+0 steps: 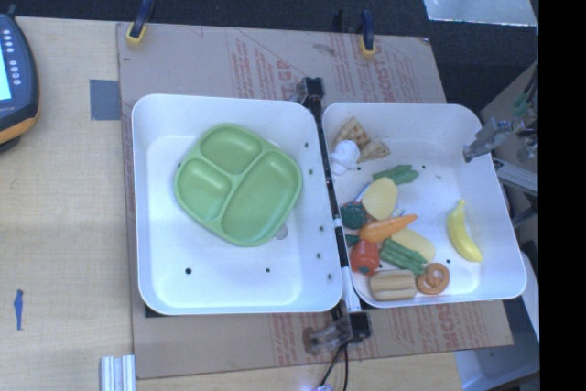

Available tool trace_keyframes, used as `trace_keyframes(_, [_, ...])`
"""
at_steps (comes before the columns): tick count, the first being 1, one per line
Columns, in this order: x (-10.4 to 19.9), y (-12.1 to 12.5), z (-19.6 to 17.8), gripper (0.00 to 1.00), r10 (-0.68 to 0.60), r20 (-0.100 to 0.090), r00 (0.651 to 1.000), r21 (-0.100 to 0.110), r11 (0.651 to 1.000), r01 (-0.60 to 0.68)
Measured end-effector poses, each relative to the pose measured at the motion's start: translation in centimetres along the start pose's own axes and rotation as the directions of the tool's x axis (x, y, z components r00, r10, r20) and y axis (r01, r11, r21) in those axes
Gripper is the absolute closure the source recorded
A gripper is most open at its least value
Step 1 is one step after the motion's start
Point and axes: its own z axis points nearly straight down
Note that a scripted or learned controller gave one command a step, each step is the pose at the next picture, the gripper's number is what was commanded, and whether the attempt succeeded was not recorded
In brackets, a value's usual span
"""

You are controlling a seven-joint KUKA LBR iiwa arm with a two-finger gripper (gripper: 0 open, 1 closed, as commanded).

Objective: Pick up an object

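Jaws cannot be told as spread or pressed; the grey two-finger gripper (478, 148) sits over the right white bin's (430, 125) right edge, nothing visibly between them. Nearest, a yellow plastic banana (463, 233) lies by that same edge

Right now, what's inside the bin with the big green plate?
The left bin holds just the green divided plate, lying flat, its three sections bare. Something small and pale peeks out at its lower right edge; I can't tell what. Whatever lies under the plate is covered.
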Motion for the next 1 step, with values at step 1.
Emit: trace_keyframes(1, [-0.12, 1.02, 11.24, 0.00, -0.001, -0.003, 1.000, 0.009, 1.000, 0.001])
